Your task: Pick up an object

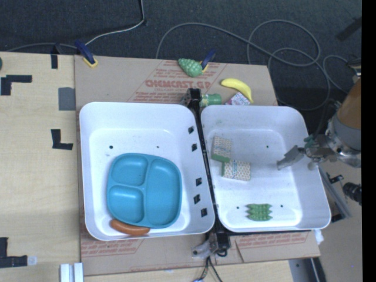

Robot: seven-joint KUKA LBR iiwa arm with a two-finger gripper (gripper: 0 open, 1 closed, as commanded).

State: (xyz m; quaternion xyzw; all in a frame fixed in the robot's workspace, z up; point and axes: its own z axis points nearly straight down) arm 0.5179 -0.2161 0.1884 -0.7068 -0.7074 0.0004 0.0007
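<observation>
The right bin [294, 122] holds a small patterned box [222, 147] with a green edge, a second patterned packet [237, 170] just below it, and a green pea pod [258, 211] near the front wall. My gripper [292, 157] hangs over the bin's right side, its grey fingers pointing left toward the packets and well apart from them. Nothing is between the fingers. The arm's orange band [351, 104] shows at the right edge.
The left bin [94, 122] holds a blue divided plate [144, 190] and an orange sausage [129, 228] at its front. Behind the bins on the cardboard lie a yellow banana [237, 89], a green toy [190, 67] and a small packet [238, 100]. Cables run across the back.
</observation>
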